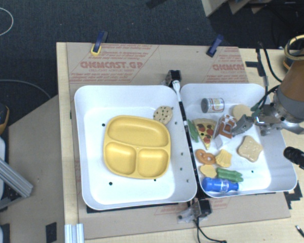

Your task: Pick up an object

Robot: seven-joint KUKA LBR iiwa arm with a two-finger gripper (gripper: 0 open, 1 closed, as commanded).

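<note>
Over the right bin, the gripper sits just off the brown-and-white block, near the middle of the bin and a little toward its far edge. The dark fingers reach leftward to the block's right side, right up against it, but whether they are spread or closed is not clear from this angle, and nothing can be seen clamped between them. The grey arm with its orange band comes in across the bin's right edge.

Around that block it's crowded. The pizza slice lies just to its left, with a green pod hugging the bin's left edge beside it. Toward the far edge, a small can lies on its side, and a round tan piece sits to its right, partly under the gripper. The slice of toast lies just below the fingers, toward the right side. Nearer the front edge: a pretzel-like ring, a yellow cheese wedge, a yellow chip, a green pickle and a blue can lying flat at the front.

In the left bin, a yellow divided tray fills the centre, and a chocolate-chip cookie rests by its far right corner.
</note>
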